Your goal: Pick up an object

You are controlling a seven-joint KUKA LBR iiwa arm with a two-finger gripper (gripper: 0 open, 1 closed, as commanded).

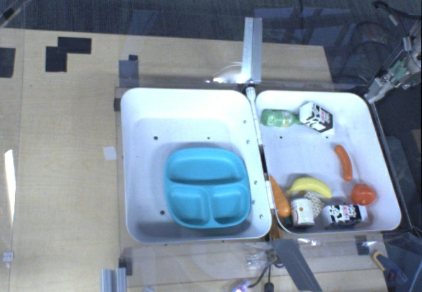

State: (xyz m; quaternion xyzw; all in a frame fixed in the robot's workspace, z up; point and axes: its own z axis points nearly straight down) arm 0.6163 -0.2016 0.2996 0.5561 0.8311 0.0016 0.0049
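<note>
Lying in the right bin (369, 126), the candidate objects sit in two groups. At the bin's 11 o'clock corner a green bottle (277, 118) lies on its side, long axis running 9 to 3 o'clock, its end touching a small black-and-white carton (316, 116) tilted on one corner. Toward 3 o'clock an orange sausage-shaped piece (343, 161) lies alone, long axis 12 to 6 o'clock. Along the 6 o'clock wall sit a carrot (280, 198) against the left wall pointing 11 to 5 o'clock, a yellow banana (310, 186) curved with its ends down, a small can (302, 212), a black-and-white cow-patterned carton (342, 213) on its side, and a red tomato (362, 194). The left bin (142, 152) holds a blue divided tray (208, 186). The gripper (395, 76) appears at the scene's 2 o'clock edge, outside the right bin's corner, well apart from all objects; its opening cannot be determined.
</note>
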